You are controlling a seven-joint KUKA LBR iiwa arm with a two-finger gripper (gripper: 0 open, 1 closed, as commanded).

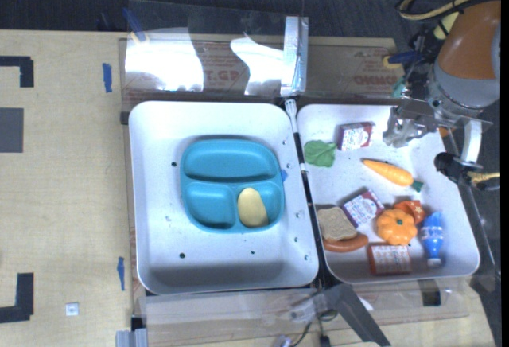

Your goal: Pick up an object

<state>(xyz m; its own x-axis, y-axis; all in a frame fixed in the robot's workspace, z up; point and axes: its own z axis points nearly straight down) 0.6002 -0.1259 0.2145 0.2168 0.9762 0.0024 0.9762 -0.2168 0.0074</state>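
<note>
One carrot (388,172) just below the fingers (400,133), apart; their spread unclear.

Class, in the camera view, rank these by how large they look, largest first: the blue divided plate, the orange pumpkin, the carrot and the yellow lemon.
1. Blue divided plate
2. Orange pumpkin and carrot: too alike in area to rank
3. Yellow lemon
</note>
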